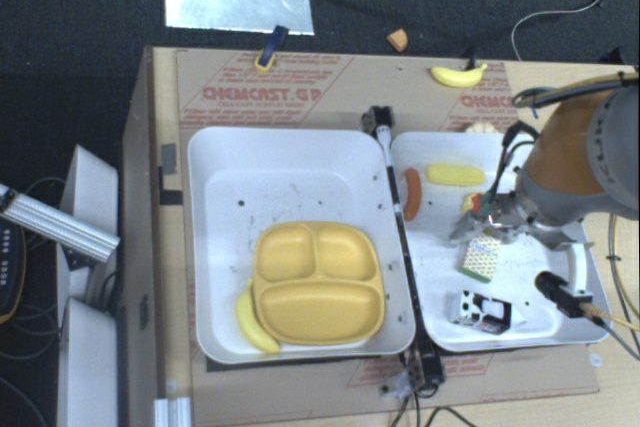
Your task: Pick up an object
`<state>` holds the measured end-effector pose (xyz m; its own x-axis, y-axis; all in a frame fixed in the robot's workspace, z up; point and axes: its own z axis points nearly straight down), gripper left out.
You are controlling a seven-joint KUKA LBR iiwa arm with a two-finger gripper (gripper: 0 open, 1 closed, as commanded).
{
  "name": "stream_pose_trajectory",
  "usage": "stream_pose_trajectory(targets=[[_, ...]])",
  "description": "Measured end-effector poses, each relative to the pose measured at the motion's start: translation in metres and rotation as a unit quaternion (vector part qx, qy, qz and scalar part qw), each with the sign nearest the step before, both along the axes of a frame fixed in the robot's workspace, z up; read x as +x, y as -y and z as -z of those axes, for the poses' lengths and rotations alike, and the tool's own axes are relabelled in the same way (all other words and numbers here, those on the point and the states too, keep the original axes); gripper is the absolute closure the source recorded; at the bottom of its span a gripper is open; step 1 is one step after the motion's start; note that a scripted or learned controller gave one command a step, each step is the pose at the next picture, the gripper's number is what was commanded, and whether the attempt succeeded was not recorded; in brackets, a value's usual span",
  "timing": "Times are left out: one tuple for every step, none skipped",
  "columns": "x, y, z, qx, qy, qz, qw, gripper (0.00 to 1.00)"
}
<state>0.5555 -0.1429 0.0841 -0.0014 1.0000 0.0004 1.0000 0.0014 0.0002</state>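
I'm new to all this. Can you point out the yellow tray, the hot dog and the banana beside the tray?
Tray (pixel 318 283), camera view, middle divider.
Hot dog (pixel 411 193), camera view, its middle.
Banana (pixel 252 319), camera view, its curved body.

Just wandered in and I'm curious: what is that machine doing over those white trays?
A robot arm reaches from the right into the right bin, its gripper low beside a small checkered block. Nothing is visibly held. A hot dog lies nearby; the left bin holds a yellow divided plate.

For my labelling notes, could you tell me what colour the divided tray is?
Pale yellow divided tray, seen in the camera view.
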Motion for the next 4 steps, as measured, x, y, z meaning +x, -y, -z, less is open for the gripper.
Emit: stream_pose_trajectory(targets=[[-0.049, -0.040, 0.000, 0.0001, 0.000, 0.000, 1.0000, 0.00], [-0.048, -0.039, -0.010, 0.0002, 0.001, 0.000, 1.0000, 1.00], [-0.054, 0.014, -0.105, -0.0012, 0.002, 0.000, 1.0000, 1.00], [-0.054, 0.013, -0.104, -0.0006, 0.001, 0.000, 1.0000, 0.00]])
